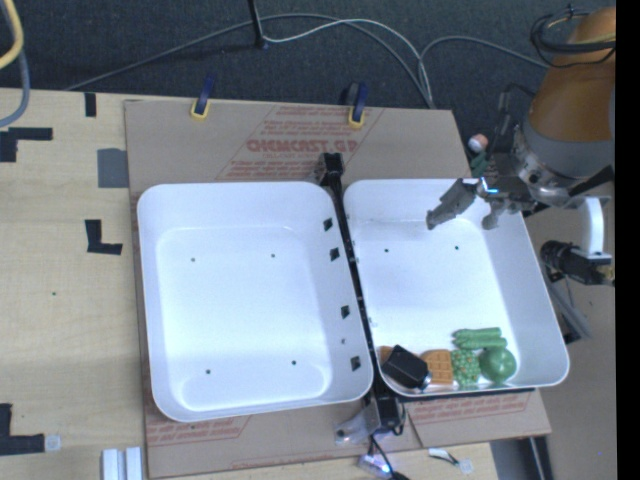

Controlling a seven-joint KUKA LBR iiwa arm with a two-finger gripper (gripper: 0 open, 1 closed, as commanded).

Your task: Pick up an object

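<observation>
A grey arm point(560, 158) with a broad orange band, black cables, and dark grey fingers point(450, 206).

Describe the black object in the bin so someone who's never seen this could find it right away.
Start at the right-hand white bin and look along its near edge, where a few small items lie in a row. The black object is at the row's left end, by the divider between the bins. It is the only dark piece, beside an orange block and green items.

Smooth glossy white plastic bins point(240, 298) sit on matt brown cardboard point(290, 143) over a pale wood-grain bench point(60, 288)
</observation>
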